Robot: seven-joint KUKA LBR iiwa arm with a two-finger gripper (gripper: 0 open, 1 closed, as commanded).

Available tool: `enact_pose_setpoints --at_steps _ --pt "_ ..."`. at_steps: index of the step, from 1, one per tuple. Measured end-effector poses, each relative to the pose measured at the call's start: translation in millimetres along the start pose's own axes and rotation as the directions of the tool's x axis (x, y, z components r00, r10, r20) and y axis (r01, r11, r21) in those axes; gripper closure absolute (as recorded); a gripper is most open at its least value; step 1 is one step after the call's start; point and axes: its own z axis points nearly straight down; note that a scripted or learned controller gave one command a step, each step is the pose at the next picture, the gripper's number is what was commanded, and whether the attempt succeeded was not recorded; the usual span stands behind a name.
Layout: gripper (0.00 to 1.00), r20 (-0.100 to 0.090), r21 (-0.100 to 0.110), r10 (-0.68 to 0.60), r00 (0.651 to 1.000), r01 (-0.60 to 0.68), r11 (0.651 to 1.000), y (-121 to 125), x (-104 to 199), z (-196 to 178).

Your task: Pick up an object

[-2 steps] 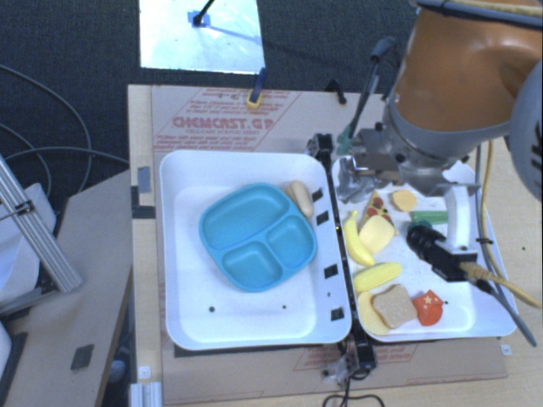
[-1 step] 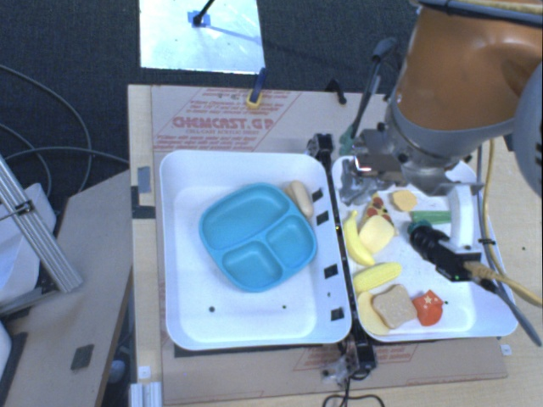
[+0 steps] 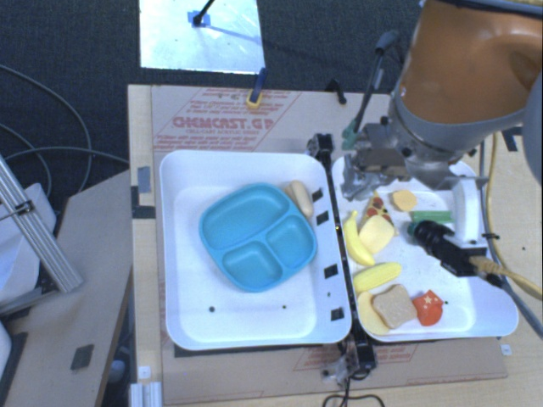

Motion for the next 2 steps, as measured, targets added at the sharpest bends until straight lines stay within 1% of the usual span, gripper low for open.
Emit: enact_pose_setpoints --at_steps 1,2 --pt "1.0 0.001 0.016 0.009 1.0 -0.009 1.0 -5.7 48.1 90.3" --pt "1.0 -0.005 -0.006 0.01 1.0 -0.01 1.0 -2.4 57.7 -43.1"
